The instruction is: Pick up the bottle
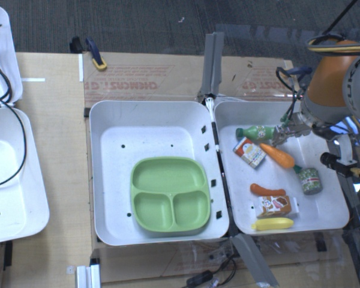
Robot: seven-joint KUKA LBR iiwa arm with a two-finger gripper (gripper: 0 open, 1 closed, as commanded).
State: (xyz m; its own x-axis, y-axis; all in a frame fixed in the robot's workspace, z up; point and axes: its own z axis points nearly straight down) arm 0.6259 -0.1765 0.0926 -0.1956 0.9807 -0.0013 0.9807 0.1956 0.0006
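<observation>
The green bottle (255,132) lies on its side near the back of the right bin (330,218), cap end pointing left. My gripper (286,134) is low over the bin at the bottle's right end, touching or almost touching it. The grey arm with its orange band (330,80) comes in from the upper right. An orange carrot (278,155) lies just in front of the gripper, and a red and white carton (250,152) sits below the bottle.
The right bin also holds a green can (310,180), a red sausage (267,190), a printed packet (276,206) and a yellow banana (273,224). A green divided plate (169,194) lies in the left bin (108,161). Cables hang beside the arm.
</observation>
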